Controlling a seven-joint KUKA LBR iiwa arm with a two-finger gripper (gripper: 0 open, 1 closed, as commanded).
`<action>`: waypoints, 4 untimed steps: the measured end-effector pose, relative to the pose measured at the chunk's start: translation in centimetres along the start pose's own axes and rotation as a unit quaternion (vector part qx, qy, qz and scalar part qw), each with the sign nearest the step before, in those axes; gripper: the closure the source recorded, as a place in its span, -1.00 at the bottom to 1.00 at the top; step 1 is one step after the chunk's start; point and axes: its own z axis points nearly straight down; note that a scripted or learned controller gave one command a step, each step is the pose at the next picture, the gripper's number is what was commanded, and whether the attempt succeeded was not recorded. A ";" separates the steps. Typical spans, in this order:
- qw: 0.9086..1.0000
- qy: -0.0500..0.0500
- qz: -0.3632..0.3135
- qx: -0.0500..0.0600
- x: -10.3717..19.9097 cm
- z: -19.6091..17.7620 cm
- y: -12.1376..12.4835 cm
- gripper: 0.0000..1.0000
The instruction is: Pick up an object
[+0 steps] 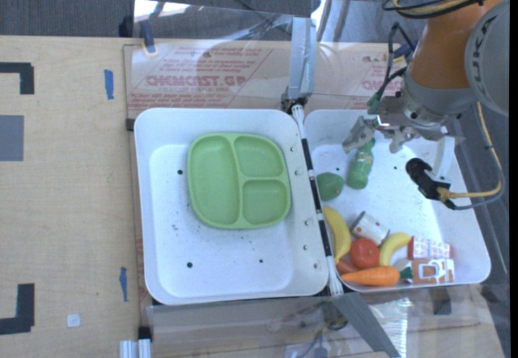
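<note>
- The gripper [378,134] is hovering over the right bin [469,239] with its fingers spread apart, holding nothing; a green bottle [360,168] is lying just below it.
- For a good grasp, the fingers should be straddling the bottle across its narrow width before closing.
- The cardboard sheet [206,81] behind the bins is carrying faint red lettering, too blurred to read.

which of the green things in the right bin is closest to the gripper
The green bottle, lying directly below the gripper. The round green fruit sits farther left, against the bin's left wall.
</note>
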 end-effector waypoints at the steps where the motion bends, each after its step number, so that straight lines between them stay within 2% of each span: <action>1: 0.999 -0.001 -0.052 -0.003 -3.7 9.7 2.1 -1.00; 2: 0.999 -0.003 -0.051 -0.005 -3.9 8.5 2.3 1.00; 3: 1.000 0.000 -0.030 0.000 1.6 0.0 1.4 1.00; 4: 1.000 0.000 -0.030 0.000 1.6 0.0 1.4 -1.00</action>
